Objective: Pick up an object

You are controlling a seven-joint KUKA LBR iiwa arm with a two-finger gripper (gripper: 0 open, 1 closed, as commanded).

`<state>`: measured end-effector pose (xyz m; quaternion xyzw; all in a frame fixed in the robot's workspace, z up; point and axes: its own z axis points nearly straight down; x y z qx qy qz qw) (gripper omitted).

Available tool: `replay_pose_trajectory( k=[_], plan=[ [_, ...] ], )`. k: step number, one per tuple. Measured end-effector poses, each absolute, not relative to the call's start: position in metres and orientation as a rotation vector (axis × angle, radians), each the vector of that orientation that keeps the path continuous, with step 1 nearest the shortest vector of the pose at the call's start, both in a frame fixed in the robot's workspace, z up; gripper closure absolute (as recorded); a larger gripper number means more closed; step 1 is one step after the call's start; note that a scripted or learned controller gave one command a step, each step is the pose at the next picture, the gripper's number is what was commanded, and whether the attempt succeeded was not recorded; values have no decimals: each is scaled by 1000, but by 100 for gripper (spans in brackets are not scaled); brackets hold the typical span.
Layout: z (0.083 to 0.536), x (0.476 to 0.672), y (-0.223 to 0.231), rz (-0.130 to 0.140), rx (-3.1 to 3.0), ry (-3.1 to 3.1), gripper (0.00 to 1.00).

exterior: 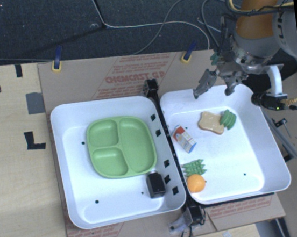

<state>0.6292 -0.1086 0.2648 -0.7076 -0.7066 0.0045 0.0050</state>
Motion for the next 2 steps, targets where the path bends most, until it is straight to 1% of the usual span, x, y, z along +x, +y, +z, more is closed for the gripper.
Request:
replay_pose_trajectory(
  k=[1,2],
  plan=[
    [272,631,-108,2,-2219,-2222,0],
    [207,629,-111,9,-2217,-2219,0]
  ],
)
